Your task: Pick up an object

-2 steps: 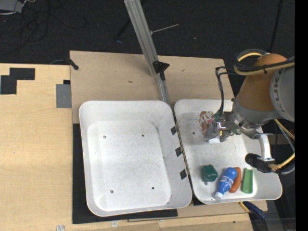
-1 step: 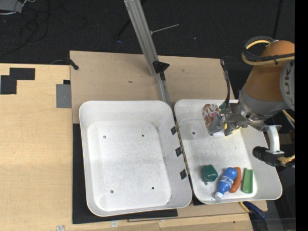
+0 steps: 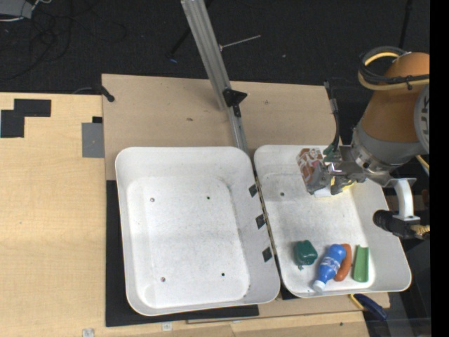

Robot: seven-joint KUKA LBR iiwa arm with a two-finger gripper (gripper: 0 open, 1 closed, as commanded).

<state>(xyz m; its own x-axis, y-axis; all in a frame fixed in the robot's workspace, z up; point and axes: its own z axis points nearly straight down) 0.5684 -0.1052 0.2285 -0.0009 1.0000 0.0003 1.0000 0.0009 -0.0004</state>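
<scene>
Gripper (image 3: 330,177) low over the far end of the right bin (image 3: 295,209), a crumpled red-and-white packet (image 3: 309,165) seemingly pinched between its fingers, so placed for lifting; green block (image 3: 304,253), blue bottle (image 3: 330,264), orange piece (image 3: 344,264) and green tube (image 3: 360,264) lie near the front rim.
</scene>
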